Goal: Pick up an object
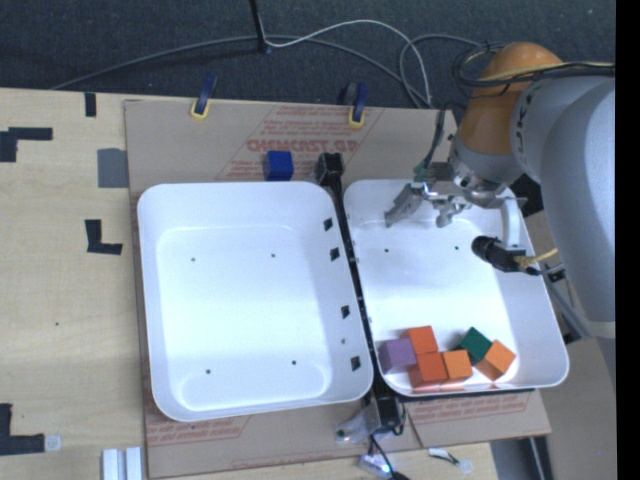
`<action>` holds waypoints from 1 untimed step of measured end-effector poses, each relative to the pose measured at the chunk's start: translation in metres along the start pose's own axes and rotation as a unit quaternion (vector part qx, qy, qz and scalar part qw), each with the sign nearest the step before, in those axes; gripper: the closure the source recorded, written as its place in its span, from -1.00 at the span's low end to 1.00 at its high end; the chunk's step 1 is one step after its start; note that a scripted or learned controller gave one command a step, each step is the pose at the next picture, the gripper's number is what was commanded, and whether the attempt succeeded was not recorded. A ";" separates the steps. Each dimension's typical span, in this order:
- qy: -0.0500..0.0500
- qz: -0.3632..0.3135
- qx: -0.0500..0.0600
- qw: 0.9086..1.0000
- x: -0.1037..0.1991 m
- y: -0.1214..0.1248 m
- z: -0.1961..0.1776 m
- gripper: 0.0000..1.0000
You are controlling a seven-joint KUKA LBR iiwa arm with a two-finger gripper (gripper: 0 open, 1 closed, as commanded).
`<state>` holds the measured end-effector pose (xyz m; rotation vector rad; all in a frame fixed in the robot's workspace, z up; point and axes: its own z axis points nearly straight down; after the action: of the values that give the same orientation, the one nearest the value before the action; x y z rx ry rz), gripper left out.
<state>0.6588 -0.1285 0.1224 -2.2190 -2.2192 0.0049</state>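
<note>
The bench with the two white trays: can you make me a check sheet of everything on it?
Surface: cardboard sheet on a wooden bench, two white trays side by side.
Job's things: orange blocks, purple block, green block, bunched in the right tray's near corner.
Clutter: blue block outside the trays.
Grippers: tool over the right tray's far end, holding nothing.
Cables: white cable behind.
Surroundings: dark floor.
</note>
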 end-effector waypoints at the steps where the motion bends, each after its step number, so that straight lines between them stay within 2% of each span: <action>1: 0.000 0.000 -0.001 1.000 0.001 -0.001 0.036 -1.00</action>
<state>0.6579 -0.1279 0.0867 -2.2190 -2.2204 0.0037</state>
